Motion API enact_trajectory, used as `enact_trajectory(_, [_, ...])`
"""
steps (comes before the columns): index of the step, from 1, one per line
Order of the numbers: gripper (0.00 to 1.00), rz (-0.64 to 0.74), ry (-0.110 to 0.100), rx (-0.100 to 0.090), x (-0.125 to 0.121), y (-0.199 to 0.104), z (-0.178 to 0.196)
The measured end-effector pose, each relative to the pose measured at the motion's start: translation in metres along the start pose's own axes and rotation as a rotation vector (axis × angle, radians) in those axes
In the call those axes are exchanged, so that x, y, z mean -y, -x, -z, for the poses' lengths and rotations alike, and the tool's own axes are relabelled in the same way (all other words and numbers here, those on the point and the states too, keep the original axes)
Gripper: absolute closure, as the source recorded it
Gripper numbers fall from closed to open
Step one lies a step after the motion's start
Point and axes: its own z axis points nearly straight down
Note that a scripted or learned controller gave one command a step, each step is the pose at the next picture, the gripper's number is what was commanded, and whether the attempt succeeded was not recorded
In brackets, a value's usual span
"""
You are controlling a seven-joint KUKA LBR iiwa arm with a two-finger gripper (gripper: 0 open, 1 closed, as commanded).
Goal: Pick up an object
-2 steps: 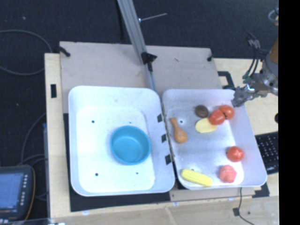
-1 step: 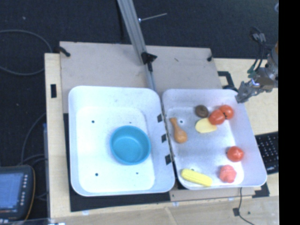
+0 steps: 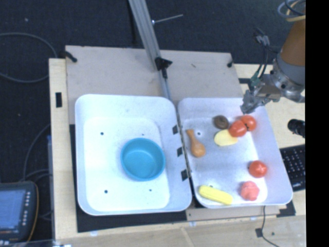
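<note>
**Claw poised over the red cluster in the right bin**

Nearest the camera, along the right bin's point(image 3: 267, 202) front edge, lie a yellow banana point(image 3: 215, 194) and a pink lump point(image 3: 249, 190), well apart from each other. Further back sits a lone tomato point(image 3: 257, 168) by the right wall. Mid-bin there is a tan gourd point(image 3: 195, 144) near the divider, then a tight group: a yellow lemon point(image 3: 225, 138) touching a red tomato pair point(image 3: 242, 126), with a brown nut point(image 3: 221, 121) just beside them. The left bin point(image 3: 92, 117) holds a blue bowl point(image 3: 143, 159).

The gripper point(image 3: 250, 103) hangs at the back right corner of the right bin, just above and behind the tomato pair. Whether it is wide or narrow I cannot tell at this slant; nothing is seen held in it.

Any piece will serve as the object, and the tomato pair is closest. It is also the hardest choice: the two reds touch each other and the lemon, so a descending finger would likely land on a neighbour and shove the group aside. A cleaner try would be the lone tomato, with free space all round. If the cluster is kept, come straight down over the outer red, fingers set across the axis where no neighbour sits, and close low, below the widest part, since round smooth fruit tends to squirt out.
</note>
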Motion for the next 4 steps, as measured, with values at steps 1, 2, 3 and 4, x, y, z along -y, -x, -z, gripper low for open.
enact_trajectory(1, [1.0,0.0,-0.003,-0.001,0.001,-0.058,-0.001])
enact_trajectory(2, [1.0,-0.002,-0.005,0.001,0.001,-0.102,-0.02])
enact_trajectory(3, [1.0,-0.001,0.0,0.001,-0.008,-0.16,-0.023])
enact_trajectory(4, [1.0,-0.001,-0.01,0.001,-0.005,-0.212,-0.048])
